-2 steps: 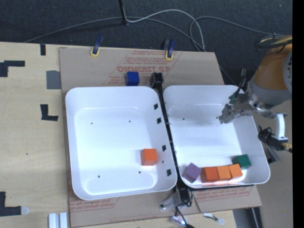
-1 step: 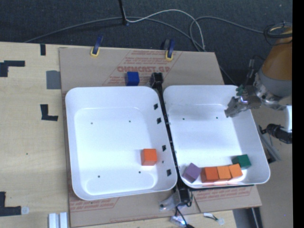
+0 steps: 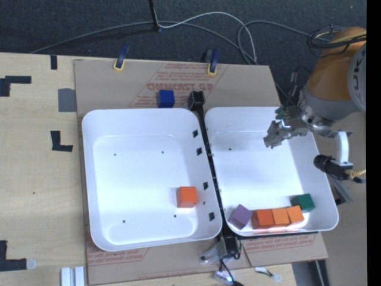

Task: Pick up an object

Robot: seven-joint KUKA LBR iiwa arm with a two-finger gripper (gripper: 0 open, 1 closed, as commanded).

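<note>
A row of blocks [image 3: 272, 217], purple through orange to green, lines the near wall of the right bin [image 3: 324, 186]. We see the gripper [image 3: 275, 137] poised above that bin's far end, its opening impossible to judge. The row lies toward the camera from it, running across its approach.

overhead slanted view, both bins [image 3: 89, 159]

A cardboard sheet [image 3: 238, 79] lies under the bins at centre frame, held at its top edge by two blue-and-yellow clamps [image 3: 121, 58] [image 3: 212, 63]. A blue block [image 3: 166, 98] sits on it, upper centre. Cables [image 3: 196, 20] cross the dark floor above.
</note>
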